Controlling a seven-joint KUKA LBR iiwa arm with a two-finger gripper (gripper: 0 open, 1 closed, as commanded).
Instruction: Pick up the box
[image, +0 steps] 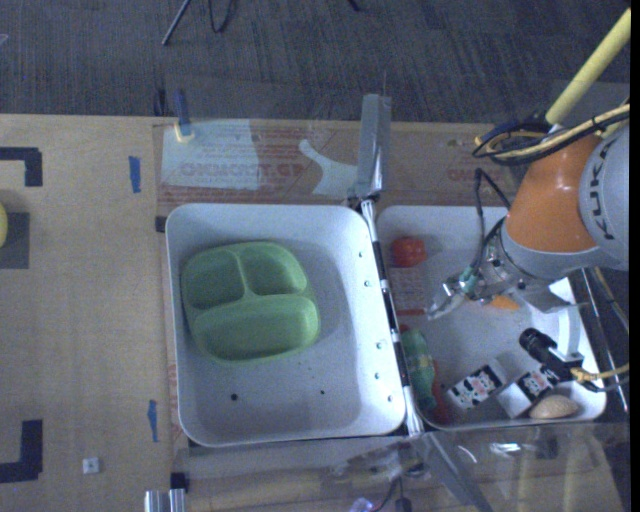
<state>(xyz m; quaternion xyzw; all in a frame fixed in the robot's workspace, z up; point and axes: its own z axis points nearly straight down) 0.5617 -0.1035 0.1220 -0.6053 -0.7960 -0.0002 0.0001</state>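
Observation:
Two small black-and-white boxes lie near the front wall of the right bin (470, 222), one (474, 387) left of the other (531, 384). My gripper (449, 298) hangs over the middle of that bin, behind the boxes and apart from them. Its fingers point left and stand open with nothing between them.
In the right bin a red round thing (407, 250) sits at the back left, a green bottle-like thing (418, 362) lies along the left wall, and a beige egg-shaped thing (553, 407) rests in the front right corner. The left bin (270, 415) holds a green divided plate (250, 299).

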